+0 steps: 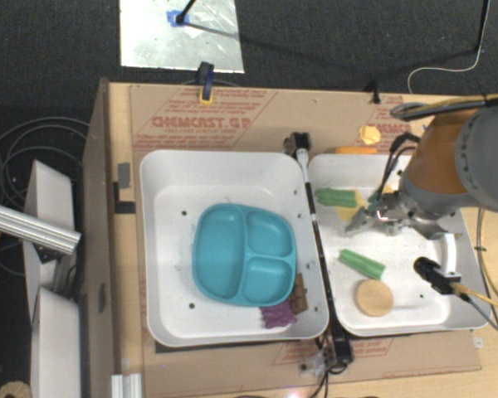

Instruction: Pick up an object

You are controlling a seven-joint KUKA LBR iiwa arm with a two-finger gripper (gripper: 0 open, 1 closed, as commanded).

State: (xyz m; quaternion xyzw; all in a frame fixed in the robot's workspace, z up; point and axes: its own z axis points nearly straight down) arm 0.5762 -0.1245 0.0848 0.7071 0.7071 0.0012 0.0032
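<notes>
- Your arm (461,160) reaches in from the right over the right bin (398,326). Its gripper (354,224) sits low over that bin's left half.
- You cannot tell from this slant whether the gripper is released or clenched.
- A yellow piece (347,212) lies just beside the gripper's tip. A green block (336,196) touches the yellow piece on its far side, near the bin's left wall.
- A green stick (363,264) lies at a slant toward the front, apart from the gripper. A tan disc (373,298) sits just in front of it.
- An orange piece (357,149) rests at the right bin's far rim.
- In the left bin (162,222), a teal plate (242,255) lies in the middle. A purple lump (275,315) and a brown piece (300,295) sit at the plate's front right edge.
- Both bins stand on the bench (232,110).
</notes>
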